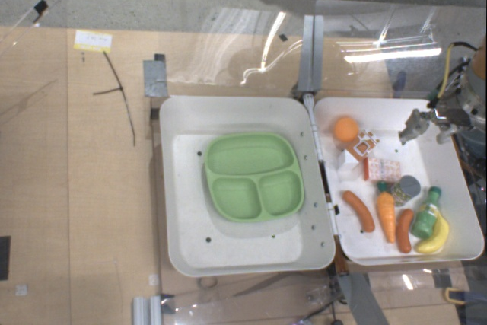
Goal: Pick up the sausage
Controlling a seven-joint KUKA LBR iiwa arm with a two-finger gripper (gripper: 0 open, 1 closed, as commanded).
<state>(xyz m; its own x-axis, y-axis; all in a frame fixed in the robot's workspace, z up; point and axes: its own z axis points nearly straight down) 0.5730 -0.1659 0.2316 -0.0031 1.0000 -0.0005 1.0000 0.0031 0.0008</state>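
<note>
- so basically nothing's happening yet on the actual pick; the sausage [358, 210] is lying flat on the floor of the right bin [456, 164], down toward its front-left corner, untouched
- the hand [428, 125] is hanging over the far-right corner of that bin, well apart from the sausage; its two fingers are looking spread apart and there's nothing sitting between them
- so I'm guessing the whole job is still ahead: getting over there, dropping down, closing, lifting
- shape-wise the sausage is a short, smooth, reddish-orange rod with rounded ends, looking like glossy toy plastic; probably a bit slippery and prone to rolling
- neighbours are crowding things a little: a carrot [386, 215] just beside it toward the right, then another reddish sausage-like piece [404, 230], a banana [435, 237], a green bottle [429, 212]; an orange [345, 129] near the far-left corner
- the left bin [171, 186] is holding a matte green divided plate [253, 176]
</note>
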